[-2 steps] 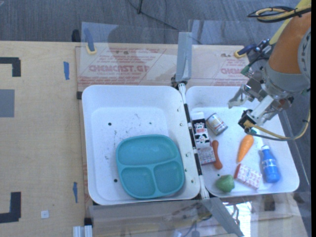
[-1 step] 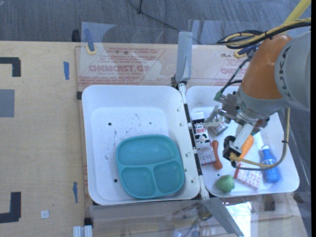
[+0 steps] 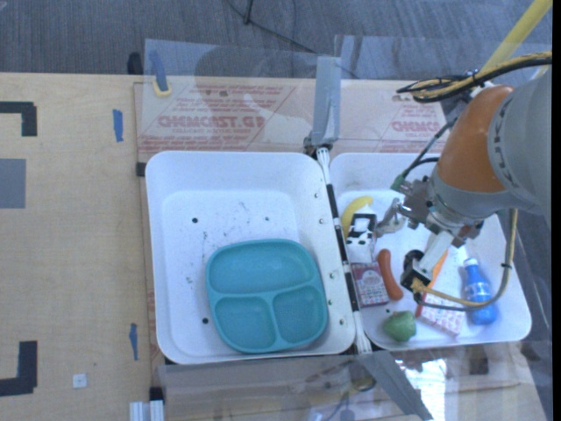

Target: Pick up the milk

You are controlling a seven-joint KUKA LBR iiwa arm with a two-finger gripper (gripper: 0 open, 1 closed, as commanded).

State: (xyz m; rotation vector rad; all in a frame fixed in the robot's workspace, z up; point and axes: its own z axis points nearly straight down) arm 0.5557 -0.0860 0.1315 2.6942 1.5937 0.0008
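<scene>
Begin at the left of the frame. The table [image 3: 61, 235] is bare wood with tape marks. The left bin [image 3: 175, 191] carries a teal tray [image 3: 263, 292], flat at its lower right. The tray has no part in this task.

Move to the right bin [image 3: 519, 321]. The milk [image 3: 359, 231], a small white carton with black patches, rests against this bin's left wall. It is just below a banana [image 3: 358, 206] and just above a brown packet [image 3: 369, 285]. A sausage [image 3: 388, 274] lies beside the packet.

The tool [image 3: 388, 217] is just right of the milk. This is probably because the wall blocks the carton's other side. You cannot tell whether the tool is open or closed.

A green fruit [image 3: 401, 325] and a blue bottle [image 3: 476, 283] lie lower right, away from the carton.
</scene>
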